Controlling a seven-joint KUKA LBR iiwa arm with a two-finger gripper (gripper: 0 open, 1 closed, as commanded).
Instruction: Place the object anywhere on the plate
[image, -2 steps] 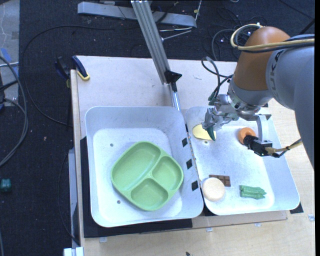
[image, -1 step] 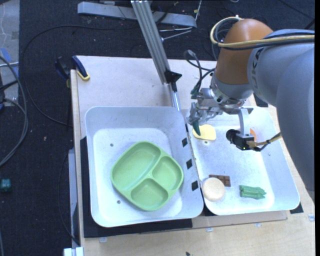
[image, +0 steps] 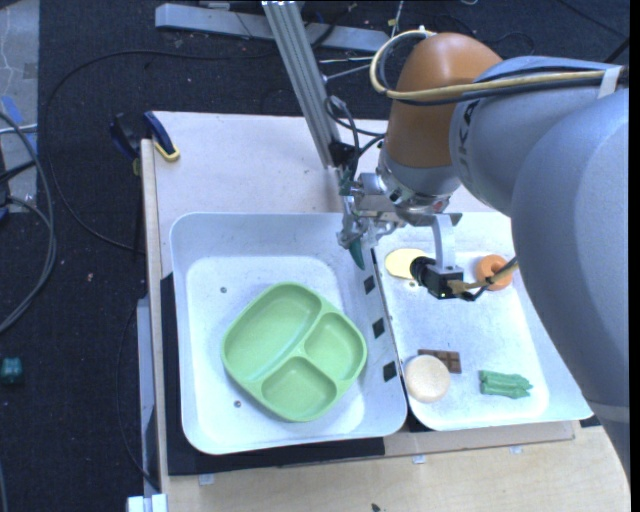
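Grey arm (image: 540, 150) looms over both bins; its gripper (image: 356, 238) hangs at their shared rim, grip unreadable, perhaps empty, risking nothing reaching the green plate (image: 293, 350).

Evenly and brightly lit from above; soft shadows only. Mild glare on the white bins (image: 200, 300). Slightly soft, grainy throughout; dark floor (image: 70, 250) at left underexposed.

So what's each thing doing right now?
Green plate: flat in the left bin, nothing on it.
Round cookie: lying in the right bin.
Green toy: lying beside the cookie.
Orange thing: lying near the arm.
Claw: above the bins' shared edge.
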